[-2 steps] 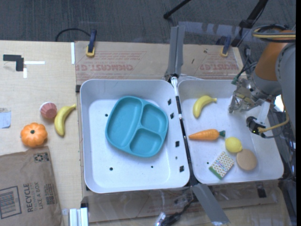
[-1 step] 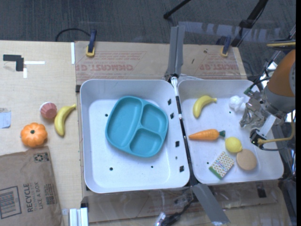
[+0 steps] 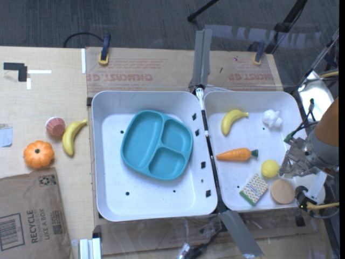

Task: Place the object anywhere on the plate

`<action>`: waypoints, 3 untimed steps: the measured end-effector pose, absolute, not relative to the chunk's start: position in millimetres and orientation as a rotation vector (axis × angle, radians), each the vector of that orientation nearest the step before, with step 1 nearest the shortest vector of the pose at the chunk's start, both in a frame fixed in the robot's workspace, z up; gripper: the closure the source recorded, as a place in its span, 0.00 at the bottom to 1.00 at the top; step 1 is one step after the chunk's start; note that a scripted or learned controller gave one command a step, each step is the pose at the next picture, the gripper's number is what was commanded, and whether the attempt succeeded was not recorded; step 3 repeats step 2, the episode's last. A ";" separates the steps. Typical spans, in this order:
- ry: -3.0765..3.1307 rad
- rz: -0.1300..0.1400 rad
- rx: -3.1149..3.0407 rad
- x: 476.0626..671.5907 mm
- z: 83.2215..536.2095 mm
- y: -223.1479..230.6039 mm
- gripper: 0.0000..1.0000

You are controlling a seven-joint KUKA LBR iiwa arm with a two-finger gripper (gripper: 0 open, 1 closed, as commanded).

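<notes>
A blue plate point(image 3: 157, 143) with three compartments lies in the left bin point(image 3: 108, 198). The right bin point(image 3: 229, 201) holds a yellow banana point(image 3: 233, 119), a white crumpled object point(image 3: 273, 118), an orange carrot point(image 3: 234, 155), a yellow lemon point(image 3: 269, 169), a tan round disc point(image 3: 282, 191) and a green and white packet point(image 3: 254, 189). My gripper point(image 3: 292, 165) hangs low at the right bin's right side, just right of the lemon and above the tan disc. Nothing shows in its grasp.
On the wooden bench left of the bins lie a small pumpkin point(image 3: 39, 154), a second banana point(image 3: 71, 136) and a pink round object point(image 3: 55, 127). A cardboard box point(image 3: 27, 215) sits at the front left. Cables trail at the right edge.
</notes>
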State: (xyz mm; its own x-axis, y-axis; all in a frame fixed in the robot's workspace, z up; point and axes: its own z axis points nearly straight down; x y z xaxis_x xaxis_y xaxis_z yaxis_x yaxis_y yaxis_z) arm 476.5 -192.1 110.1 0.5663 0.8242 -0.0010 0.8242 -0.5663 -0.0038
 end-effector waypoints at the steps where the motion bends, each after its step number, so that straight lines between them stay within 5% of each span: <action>1: -1.308 0.005 -2.855 554.3 163.4 -123.7 1.00; 2: -1.173 0.007 -2.913 510.4 178.3 -215.9 1.00; 3: -1.173 0.007 -2.913 510.4 178.3 -215.9 1.00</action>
